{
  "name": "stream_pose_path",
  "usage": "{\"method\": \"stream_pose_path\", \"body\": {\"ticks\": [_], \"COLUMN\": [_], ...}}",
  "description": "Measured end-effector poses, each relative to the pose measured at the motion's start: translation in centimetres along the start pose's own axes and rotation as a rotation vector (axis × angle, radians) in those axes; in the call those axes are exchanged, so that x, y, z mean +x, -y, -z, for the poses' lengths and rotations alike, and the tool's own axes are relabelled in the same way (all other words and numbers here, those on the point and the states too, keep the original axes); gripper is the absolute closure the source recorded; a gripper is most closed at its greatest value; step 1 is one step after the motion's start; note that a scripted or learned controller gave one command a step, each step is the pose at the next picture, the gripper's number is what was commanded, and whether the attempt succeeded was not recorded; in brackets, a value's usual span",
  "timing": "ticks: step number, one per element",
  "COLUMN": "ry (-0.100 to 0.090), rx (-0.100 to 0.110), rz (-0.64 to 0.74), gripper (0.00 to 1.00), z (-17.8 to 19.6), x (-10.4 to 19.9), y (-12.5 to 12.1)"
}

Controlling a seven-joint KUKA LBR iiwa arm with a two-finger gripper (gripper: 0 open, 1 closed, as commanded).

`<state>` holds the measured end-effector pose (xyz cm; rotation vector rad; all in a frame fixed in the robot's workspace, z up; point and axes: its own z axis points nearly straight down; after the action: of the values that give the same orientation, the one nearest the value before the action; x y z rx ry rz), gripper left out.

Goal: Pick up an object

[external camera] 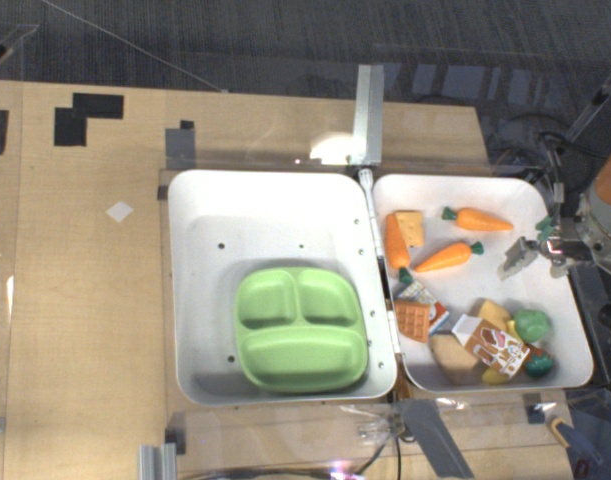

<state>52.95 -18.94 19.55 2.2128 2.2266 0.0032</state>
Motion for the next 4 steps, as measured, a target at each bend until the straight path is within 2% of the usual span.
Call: {"method": "stream_pose_path", "body": {"ticks": [1,2,3,4], "ry": [0.002,0.003,0.002,0.0], "rx": [-0.004,-0.004,-0.003,0.0], "rz": [0.022,0.192,0.067,0.067], "gripper": [0.0,0.0,0.0,0.0], "z": [-9.8,0.0,5.4,-5.4], "x": [0.4,0.1,-1.7,6.0], "y": [-7.6,-6.6,-8.8,-13.4]}}
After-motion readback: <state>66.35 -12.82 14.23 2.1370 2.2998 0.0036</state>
